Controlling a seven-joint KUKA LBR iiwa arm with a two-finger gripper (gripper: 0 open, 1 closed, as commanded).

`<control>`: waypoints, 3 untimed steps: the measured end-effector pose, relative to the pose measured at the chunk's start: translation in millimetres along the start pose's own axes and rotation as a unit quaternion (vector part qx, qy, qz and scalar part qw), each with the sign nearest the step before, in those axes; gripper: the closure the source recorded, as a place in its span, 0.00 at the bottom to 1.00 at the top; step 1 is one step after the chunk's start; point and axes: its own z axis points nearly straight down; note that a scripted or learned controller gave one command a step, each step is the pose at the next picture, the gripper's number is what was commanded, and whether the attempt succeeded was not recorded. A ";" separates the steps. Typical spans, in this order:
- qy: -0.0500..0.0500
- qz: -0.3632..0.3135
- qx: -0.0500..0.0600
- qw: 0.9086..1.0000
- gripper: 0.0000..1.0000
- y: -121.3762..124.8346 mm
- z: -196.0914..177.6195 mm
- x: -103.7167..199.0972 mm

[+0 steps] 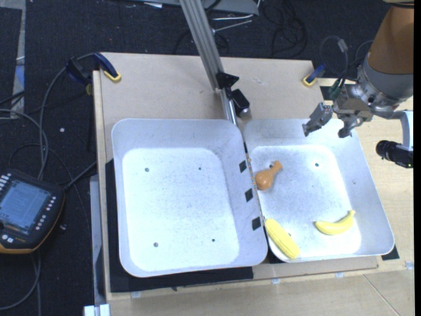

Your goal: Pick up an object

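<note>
Three objects lie in the right bin (358, 170): an orange-brown chicken drumstick (268, 175) near its left wall, a yellow corn cob (281, 238) at the front left corner, and a yellow banana (336, 223) near the front right. My gripper (328, 126) hangs above the bin's far right edge, well clear of all three. Its two dark fingers are spread apart with nothing between them.
The left bin (131, 143) sits beside the right one. A slanted metal pole (205, 38) with a black bracket rises behind the seam between the bins. Yellow clamps (109, 71) hold the bench's far corners. A handheld pendant (23, 209) lies at the far left.
</note>
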 end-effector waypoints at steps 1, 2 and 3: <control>0.000 0.000 0.002 1.000 0.00 -5.5 48.8 8.3; 0.000 0.000 0.003 1.000 0.00 -8.5 110.0 14.8; 0.000 0.000 0.001 1.000 0.00 -8.4 151.9 16.0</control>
